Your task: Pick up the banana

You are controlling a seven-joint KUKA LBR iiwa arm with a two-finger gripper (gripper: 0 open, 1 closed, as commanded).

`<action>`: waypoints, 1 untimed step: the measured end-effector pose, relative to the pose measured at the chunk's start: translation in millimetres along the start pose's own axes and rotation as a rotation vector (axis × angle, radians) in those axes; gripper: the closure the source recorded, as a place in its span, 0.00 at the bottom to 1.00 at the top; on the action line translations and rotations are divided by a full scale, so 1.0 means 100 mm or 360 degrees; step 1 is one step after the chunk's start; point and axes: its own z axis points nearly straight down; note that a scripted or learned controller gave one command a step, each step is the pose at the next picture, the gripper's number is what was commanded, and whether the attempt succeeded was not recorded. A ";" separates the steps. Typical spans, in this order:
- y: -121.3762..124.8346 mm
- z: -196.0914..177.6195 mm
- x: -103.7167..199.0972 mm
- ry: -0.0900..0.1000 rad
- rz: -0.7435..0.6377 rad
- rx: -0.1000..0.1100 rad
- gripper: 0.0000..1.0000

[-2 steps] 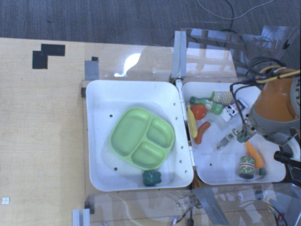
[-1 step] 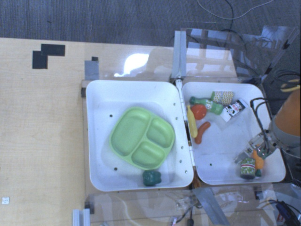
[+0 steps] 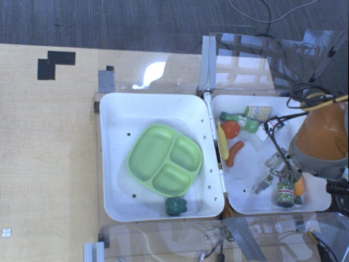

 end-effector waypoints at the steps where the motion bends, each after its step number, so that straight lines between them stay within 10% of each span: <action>1: -0.16 0.02 -0.43 0.0011 0.0621 0.0004 0.00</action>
